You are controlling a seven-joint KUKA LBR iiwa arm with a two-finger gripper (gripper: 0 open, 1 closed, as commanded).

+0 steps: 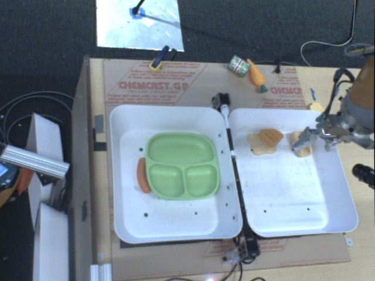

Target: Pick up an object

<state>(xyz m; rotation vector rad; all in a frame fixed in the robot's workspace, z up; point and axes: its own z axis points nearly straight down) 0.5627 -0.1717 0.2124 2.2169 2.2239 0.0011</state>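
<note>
bench (193, 78): brown board under both bins; red print reads "chemcast gp".
left bin (126, 157): holds green tray (181, 165), a sausage (142, 175) just beside its left rim.
right bin (304, 204): tan bread piece (265, 141) near top; small tan chunk (302, 142) at the gripper.
gripper (309, 134): low at the chunk; finger state cannot be told.
handling: chunk judged light, probably rigid plastic, possibly slippery; pinch across its middle.
</note>
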